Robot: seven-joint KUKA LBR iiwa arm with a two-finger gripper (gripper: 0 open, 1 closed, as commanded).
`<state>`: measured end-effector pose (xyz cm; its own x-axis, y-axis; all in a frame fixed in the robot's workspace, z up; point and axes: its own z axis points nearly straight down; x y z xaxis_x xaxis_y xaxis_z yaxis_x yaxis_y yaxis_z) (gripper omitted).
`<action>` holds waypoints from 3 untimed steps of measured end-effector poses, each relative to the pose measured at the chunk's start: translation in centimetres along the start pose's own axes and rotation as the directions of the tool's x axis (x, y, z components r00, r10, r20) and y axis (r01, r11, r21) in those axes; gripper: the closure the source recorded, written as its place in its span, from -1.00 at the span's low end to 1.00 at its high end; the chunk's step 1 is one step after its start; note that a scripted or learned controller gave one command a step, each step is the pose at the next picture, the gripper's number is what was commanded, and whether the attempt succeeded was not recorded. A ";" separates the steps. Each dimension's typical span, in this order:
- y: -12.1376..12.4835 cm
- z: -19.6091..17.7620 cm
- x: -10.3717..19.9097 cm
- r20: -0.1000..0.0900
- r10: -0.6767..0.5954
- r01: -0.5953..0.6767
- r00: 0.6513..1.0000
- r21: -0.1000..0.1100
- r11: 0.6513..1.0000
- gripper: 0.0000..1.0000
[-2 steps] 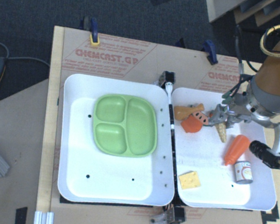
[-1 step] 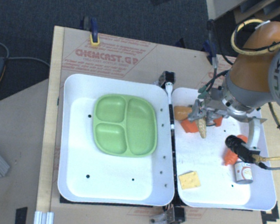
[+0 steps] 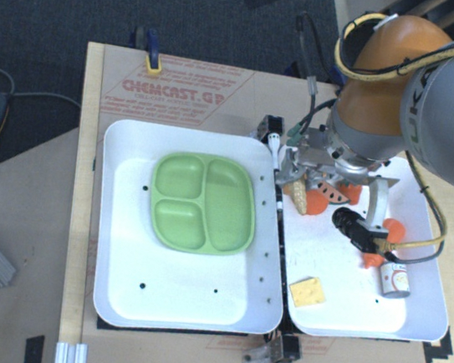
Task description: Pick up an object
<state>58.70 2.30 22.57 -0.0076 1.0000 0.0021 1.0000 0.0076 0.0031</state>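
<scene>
Reaching from right, arm (image 3: 445, 82) points end effector (image 3: 321, 182) down, seemingly into right bin (image 3: 342, 319).

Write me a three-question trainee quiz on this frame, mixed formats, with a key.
1. True or false: the green plate shares a bin with the yellow block.
2. The gripper hangs over: A) the green plate, B) the far half of the right bin, C) the yellow block.
3. How many compartments does the green plate have?
Key: 1 false; 2 B; 3 three.
</scene>
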 end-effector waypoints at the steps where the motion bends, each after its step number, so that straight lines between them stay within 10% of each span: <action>1: 1.6 -0.5 5.8 0.001 0.003 -0.003 1.000 -0.001 1.000 1.00; 3: 0.7 1.0 5.4 0.003 0.007 -0.007 1.000 0.004 1.000 1.00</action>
